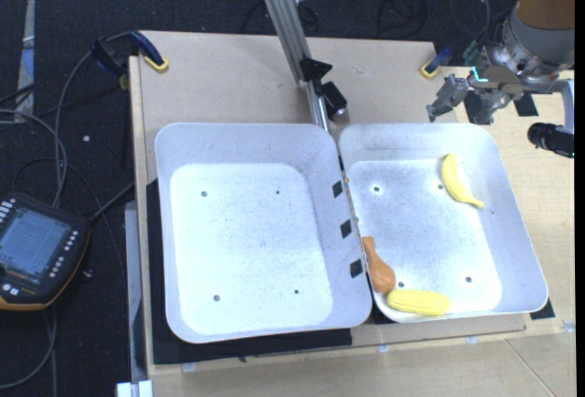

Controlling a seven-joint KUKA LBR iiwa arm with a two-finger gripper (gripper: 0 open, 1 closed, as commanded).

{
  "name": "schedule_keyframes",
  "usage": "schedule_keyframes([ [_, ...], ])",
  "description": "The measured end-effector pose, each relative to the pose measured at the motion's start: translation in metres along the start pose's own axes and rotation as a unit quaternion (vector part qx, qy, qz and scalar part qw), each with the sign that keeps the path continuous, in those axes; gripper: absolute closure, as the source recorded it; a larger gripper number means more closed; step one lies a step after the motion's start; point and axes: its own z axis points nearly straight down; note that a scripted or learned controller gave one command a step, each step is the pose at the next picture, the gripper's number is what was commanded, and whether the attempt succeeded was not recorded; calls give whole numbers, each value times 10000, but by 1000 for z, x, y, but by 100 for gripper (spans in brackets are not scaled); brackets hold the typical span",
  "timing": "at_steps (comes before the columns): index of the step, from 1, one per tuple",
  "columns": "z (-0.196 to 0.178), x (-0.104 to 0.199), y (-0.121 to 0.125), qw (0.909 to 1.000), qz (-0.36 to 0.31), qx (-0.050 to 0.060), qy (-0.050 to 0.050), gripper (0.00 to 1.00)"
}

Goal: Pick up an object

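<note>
The right bin [512, 230] holds three things. A yellow banana [458, 180] lies near its far right side. An orange-brown drumstick-shaped piece [377, 268] rests against the bin's left wall near the front. A yellow corn cob [419, 302] lies at the front edge beside it. My gripper [464, 101] hangs above the bench just beyond the right bin's far rim, up and slightly right of the banana. Its two fingers are spread apart with nothing between them.
The left bin [183, 148] stands beside the right one. A slanted aluminium post [283, 6] rises from the bench between the bins' far corners. Yellow clamps [155, 61] mark the bench's back corners. A teach pendant [32, 244] lies on the floor at left.
</note>
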Motion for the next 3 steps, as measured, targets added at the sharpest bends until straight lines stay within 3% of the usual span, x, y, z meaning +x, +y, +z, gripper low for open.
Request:
schedule_keyframes([
  [1, 0, 0, 0, 10000, 0, 0, 0, 0],
  [3, 107, -10, -8, 10000, 3, 22, 4, 0],
])
